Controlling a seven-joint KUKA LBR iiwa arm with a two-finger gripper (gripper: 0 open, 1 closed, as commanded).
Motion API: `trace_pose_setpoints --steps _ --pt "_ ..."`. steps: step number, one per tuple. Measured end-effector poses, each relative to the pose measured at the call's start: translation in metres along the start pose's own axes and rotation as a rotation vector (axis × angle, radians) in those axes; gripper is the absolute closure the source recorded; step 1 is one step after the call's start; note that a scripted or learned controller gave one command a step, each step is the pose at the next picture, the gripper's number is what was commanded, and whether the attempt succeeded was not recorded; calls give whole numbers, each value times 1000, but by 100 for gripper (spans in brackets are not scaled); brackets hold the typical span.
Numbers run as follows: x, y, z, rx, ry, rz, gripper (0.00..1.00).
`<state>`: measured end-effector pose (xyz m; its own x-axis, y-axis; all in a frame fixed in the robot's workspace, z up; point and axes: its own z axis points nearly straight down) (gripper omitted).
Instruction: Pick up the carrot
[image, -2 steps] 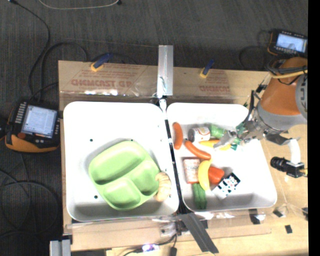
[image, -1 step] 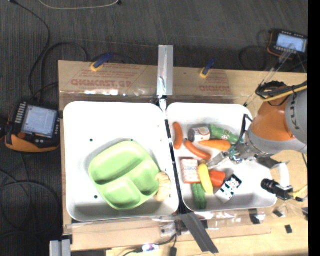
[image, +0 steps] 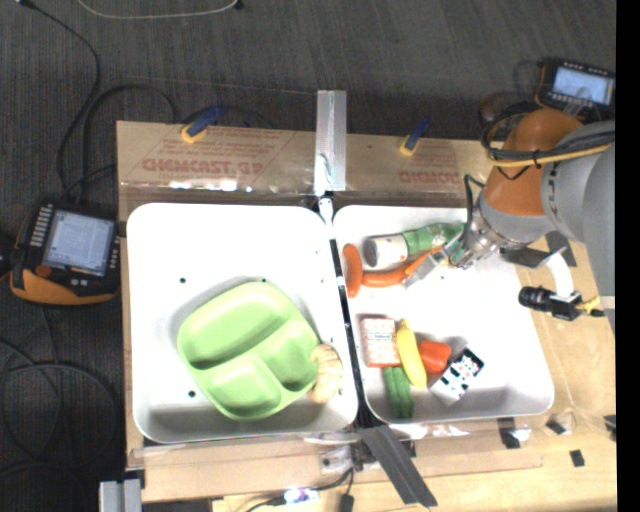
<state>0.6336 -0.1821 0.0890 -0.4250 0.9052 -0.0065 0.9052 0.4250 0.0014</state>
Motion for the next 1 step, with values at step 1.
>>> trace_pose_setpoints --steps 1 --pt "18 39 1 31 4 109 0"
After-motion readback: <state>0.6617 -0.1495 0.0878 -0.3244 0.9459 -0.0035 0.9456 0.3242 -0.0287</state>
